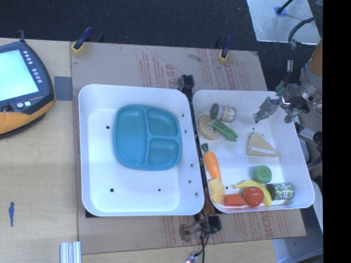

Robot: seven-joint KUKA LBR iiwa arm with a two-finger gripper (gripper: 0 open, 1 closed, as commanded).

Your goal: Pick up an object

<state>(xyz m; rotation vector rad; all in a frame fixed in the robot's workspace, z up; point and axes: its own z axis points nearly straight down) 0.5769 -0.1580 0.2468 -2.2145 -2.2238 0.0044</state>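
toys are crowding the right bin's [305, 163] near rim; the carrot [212, 165] is lying along its left wall, long axis near-to-far. farther back, the gripper [277, 110] is hovering spread wide, holding nothing, over bare floor.

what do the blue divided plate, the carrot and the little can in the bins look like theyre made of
Blue divided plate: looks like moulded plastic, one even matte colour with soft rounded compartment edges.
Carrot: probably a plastic toy, uniform bright orange and smooth.
Little can: seems metal or metal-look plastic, with a pale greyish end and a printed label; too small to settle.
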